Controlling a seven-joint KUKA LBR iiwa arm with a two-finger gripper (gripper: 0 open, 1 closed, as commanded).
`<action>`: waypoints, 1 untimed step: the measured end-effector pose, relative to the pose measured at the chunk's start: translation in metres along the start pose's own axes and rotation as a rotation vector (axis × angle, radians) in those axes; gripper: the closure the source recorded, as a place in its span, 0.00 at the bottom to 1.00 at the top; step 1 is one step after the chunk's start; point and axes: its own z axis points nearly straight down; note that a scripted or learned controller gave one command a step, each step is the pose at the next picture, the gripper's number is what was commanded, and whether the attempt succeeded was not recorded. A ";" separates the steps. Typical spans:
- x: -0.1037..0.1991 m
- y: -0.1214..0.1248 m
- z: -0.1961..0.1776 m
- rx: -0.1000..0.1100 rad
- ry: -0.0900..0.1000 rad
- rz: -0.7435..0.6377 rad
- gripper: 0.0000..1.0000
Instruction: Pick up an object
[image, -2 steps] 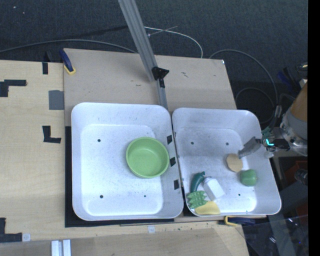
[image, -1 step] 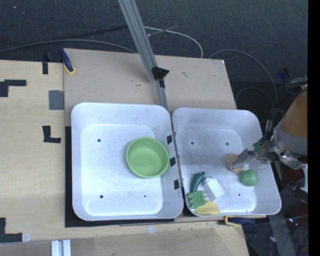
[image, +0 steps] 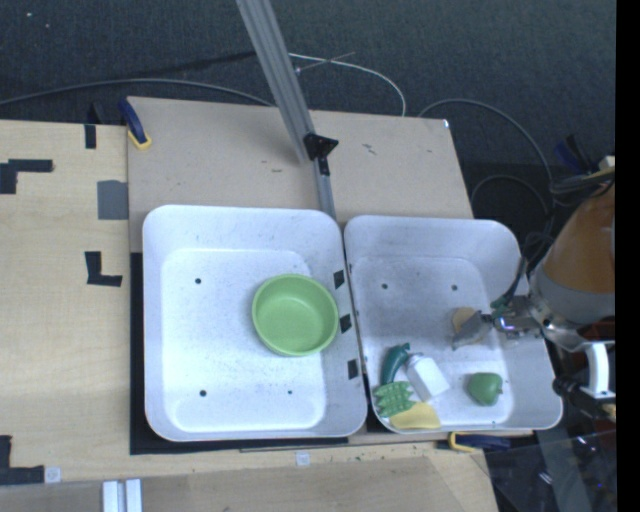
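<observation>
Grey arm (image: 570, 290), orange band (image: 585, 245) above wrist, small metallic end effector (image: 478, 330), details perhaps blurred

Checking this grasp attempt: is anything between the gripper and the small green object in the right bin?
Nothing visible. The gripper is low at the right bin's right side, by a tan item. The small green object lies below it in the view, with bare bin floor between.

The grey arm with its orange band reaches in from the right, its gripper (image: 478, 330) held low.
</observation>
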 end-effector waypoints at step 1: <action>0.000 0.000 0.031 -0.005 -0.002 0.000 0.00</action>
